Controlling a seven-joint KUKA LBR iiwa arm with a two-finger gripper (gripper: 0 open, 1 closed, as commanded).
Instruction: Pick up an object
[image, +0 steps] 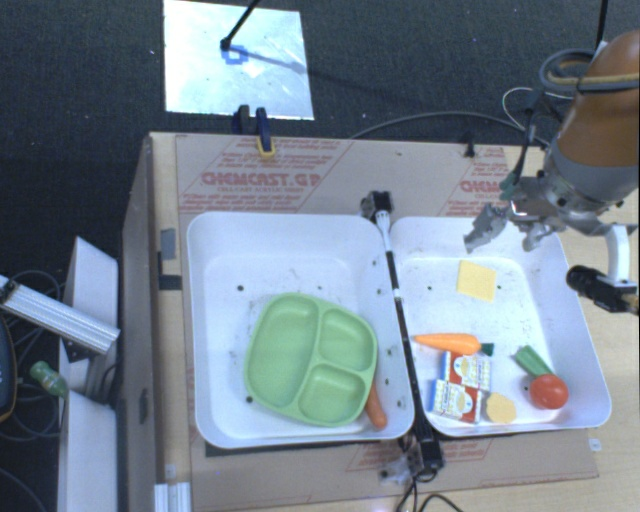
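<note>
Camera view: gripper (510, 228) above right bin's (575, 330) rear edge, fingers spread apart, nothing between them. Yellow square (477, 280), carrot (450, 343) below.

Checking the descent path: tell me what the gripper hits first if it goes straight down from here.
Probably the bare floor of the right bin, near its back wall. The gripper hangs behind the yellow square; depth is unclear.

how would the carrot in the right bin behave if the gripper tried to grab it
The carrot looks like smooth moulded plastic, so probably stiff, light and a bit slippery. Its rounded, tapered body lies flat on the bin floor, so a nudge may roll it.
</note>
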